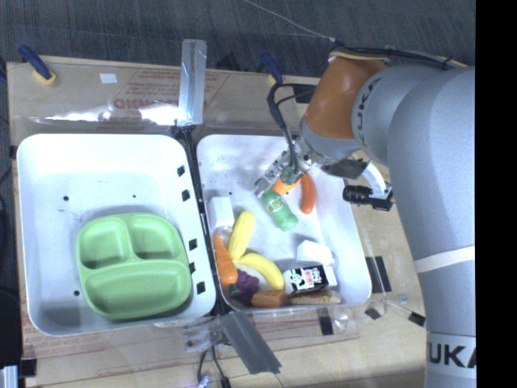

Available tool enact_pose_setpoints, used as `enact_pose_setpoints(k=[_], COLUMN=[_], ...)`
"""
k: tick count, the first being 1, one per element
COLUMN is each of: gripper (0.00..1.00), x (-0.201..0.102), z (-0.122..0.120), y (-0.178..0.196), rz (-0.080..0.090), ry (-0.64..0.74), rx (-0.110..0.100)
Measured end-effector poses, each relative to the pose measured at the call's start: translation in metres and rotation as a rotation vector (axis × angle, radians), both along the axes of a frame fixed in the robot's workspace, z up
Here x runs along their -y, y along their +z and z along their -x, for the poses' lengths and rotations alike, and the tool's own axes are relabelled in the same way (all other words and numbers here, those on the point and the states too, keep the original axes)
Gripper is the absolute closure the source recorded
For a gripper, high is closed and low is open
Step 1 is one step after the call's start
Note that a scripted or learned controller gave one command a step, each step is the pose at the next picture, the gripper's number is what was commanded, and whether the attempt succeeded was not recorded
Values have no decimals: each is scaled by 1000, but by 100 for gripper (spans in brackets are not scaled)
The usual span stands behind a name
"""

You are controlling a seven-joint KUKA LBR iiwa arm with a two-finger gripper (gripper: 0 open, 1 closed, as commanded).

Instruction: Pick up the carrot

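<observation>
Carrot (224,261) looks like the orange tapered thing lying along the left wall of the right bin (352,241), lower middle of the frame, nothing gripping it.

Going left to right: the left bin (32,164) has a green divided plate (129,267) sitting in its lower half. Then the right bin is pretty cluttered. There's a small white piece (220,210) just above the carrot, a yellow corn-looking thing (241,233) right beside it, and a banana (263,269) below that, next to something purple (246,282). Further right along the bottom wall there's a black and white carton (310,279) with a white block (315,253) just above it.

The gripper (279,180) is down in the upper middle of the right bin, well apart from the carrot, over a green bottle (283,213) and a small orange bit. Honestly can't tell if it's spread wide or closed from this angle. An orange-red stick-shaped thing (308,194) lies just to its right. The grey arm (420,160) takes up the right side.
</observation>
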State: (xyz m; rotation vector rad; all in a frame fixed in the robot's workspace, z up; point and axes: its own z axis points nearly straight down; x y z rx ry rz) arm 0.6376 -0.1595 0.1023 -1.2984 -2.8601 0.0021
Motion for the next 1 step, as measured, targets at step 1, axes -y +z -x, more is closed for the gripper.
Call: enact_pose_setpoints(k=[1], gripper=[100], x=[-20], z=[37], y=[129], rz=[0], ry=[-273], rx=[7])
